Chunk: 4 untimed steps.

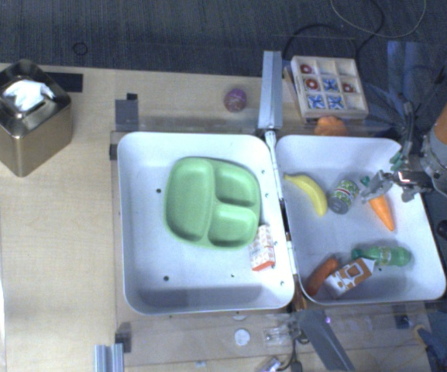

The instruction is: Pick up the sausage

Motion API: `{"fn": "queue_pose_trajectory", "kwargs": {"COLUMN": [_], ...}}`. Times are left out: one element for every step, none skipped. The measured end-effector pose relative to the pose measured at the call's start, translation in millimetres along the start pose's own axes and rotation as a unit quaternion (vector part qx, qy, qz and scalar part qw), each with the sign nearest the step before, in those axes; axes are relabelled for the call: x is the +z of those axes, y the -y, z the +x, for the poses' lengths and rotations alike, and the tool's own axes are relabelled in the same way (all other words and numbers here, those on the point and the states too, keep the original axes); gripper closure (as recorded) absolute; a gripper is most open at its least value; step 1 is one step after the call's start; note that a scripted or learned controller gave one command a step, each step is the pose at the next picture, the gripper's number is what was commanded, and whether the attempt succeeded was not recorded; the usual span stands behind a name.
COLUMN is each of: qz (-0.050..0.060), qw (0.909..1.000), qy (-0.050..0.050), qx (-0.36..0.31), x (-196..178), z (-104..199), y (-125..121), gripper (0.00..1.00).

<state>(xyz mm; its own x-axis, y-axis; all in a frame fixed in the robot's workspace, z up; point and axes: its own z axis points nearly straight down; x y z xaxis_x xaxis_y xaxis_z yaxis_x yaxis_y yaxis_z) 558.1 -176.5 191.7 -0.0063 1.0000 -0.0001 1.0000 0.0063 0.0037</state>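
The sausage [320, 273] is a short reddish-brown link lying at a slant in the front left corner of the right bin [417, 285]. A small orange and white carton [349, 277] rests against its right end. My gripper [391, 183] hovers at the bin's far right side, well back from the sausage and just above the thick end of a carrot [383, 211]. Its fingers stand open with nothing between them.
The right bin also holds a banana [308, 192], a small can [342, 195] and a green bottle [382, 255]. A green divided plate [211, 200] and a small carton [263, 248] are in the left bin [142, 285]. A metal box [23, 126] stands far left.
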Motion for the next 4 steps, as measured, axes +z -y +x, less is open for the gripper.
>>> {"fn": "queue_pose_trajectory", "kwargs": {"qz": [0.000, -0.003, -0.008, -0.003], "qw": [0.9992, 0.9885, 0.9922, 0.9749], "qy": [0.000, 0.001, 0.001, 0.001], "qx": [-0.040, -0.151, -0.124, -0.222], "x": [35.2, -34.9, 100.4, 5.4], "z": [56.9, 58.9, 89.4, 106.5], "y": [39.5, 52.9, 65.1, 61.5], "gripper": [0.00, 0.00, 0.00, 0.00]}}
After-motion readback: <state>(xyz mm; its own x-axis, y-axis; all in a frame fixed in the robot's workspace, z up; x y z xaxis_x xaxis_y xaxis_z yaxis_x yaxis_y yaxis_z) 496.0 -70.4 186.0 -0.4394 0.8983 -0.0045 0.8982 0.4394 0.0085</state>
